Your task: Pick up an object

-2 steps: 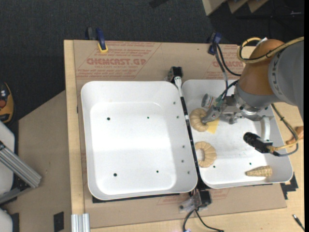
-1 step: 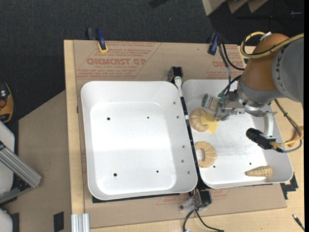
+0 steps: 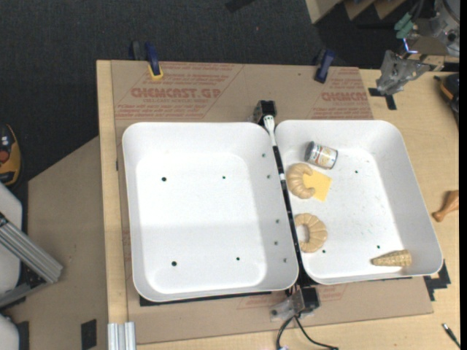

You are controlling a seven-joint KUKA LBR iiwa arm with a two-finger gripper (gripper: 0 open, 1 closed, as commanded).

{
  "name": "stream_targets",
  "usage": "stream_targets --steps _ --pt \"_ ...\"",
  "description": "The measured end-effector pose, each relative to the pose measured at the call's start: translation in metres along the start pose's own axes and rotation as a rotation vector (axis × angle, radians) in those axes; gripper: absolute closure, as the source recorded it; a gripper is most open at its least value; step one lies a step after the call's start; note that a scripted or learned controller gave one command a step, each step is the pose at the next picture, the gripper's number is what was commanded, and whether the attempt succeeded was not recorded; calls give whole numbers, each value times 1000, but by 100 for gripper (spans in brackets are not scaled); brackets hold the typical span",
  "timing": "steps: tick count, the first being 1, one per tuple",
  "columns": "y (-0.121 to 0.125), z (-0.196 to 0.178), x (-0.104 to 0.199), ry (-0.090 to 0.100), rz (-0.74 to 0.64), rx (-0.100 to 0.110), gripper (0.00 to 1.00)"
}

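- Rightward, the right bin [image 3: 408, 188] holds a small metal can [image 3: 321, 154], two ridged tan croissants [image 3: 299, 179] [image 3: 312, 232], a yellow wedge [image 3: 321, 186] and a cone [image 3: 392, 259].
- Smooth white left bin [image 3: 197, 210] beside it.
- Brown cardboard covers the bench [image 3: 219, 86]; dark carpet [image 3: 109, 13] beyond.
- Jaws: cannot tell.

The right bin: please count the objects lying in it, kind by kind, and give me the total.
In the right bin:
Croissant-like pastries: 2
Yellow cheese-like wedge: 1
Small metal can, lying on its side: 1
Ice-cream-cone shape: 1
Total: 5
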State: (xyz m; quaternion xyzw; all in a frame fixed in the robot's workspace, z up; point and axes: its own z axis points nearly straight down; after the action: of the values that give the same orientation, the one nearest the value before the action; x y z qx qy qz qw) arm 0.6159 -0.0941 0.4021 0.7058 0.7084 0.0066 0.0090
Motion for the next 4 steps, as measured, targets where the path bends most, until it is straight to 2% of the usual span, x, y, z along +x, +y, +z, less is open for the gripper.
stream_targets --steps 1,2,3,4 --pt "-35 -146 8 0 1 0 100" --pt "-80 -60 58 5 -1 31 100" --pt "-139 -6 154 5 -8 32 100" --pt "-132 -145 161 7 1 4 100"
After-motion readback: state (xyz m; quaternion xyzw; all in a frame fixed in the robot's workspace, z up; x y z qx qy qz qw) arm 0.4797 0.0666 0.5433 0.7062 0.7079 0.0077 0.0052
